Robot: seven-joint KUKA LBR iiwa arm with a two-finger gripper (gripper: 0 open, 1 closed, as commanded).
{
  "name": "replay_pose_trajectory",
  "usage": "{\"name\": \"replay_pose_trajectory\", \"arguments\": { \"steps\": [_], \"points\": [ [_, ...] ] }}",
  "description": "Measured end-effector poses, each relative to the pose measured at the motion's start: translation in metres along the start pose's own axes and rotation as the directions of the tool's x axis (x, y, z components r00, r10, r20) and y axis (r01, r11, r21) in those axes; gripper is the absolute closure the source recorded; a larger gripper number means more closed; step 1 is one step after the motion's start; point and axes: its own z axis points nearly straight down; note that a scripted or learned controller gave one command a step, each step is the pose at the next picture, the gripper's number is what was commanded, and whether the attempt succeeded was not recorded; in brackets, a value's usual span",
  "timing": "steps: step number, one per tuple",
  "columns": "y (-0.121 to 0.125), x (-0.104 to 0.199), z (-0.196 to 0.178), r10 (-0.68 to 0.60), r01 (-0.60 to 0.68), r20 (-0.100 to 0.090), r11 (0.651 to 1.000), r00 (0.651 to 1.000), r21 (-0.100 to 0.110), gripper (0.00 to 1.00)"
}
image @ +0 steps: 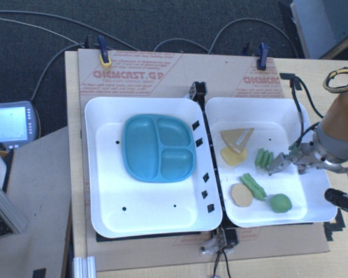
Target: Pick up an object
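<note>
The pincer [276, 165] sits low inside the right-hand shallow white bin [313, 214], reaching in from the right, its tip just beside the small ridged green piece [262, 157]; whether it is open or closed I cannot tell, since the metal tip is too small and blurred, and nothing can be seen gripped. The step in hand looks like the approach to a grasp, with nothing yet lifted, and the ridged green piece seems the likeliest target. The next move would call for settling squarely over that piece, closing on it, and lifting straight up. Close around it lie other candidates: a tan wedge-shaped piece [238, 138] touching a pale yellow rounded piece [233, 155], a long green pod-like piece [253, 186] against a flat tan disc [241, 196], and a round green ball-like piece [280, 202] nearer the front. They are crowded enough that a sideways slip could nudge a neighbour. The left-hand white bin [104, 213] holds a blue plastic divided tray [159, 148], well apart. Both bins rest on the tabletop [81, 236], held to it by blue clamps [104, 54].
</note>
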Motion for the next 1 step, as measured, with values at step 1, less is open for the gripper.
{"name": "replay_pose_trajectory", "arguments": {
  "steps": [1],
  "points": [
    [-0.0004, 0.0007, 0.0302, 0.000, 0.000, 0.001, 1.000, 1.000, -0.001, 0.00]
  ]
}}
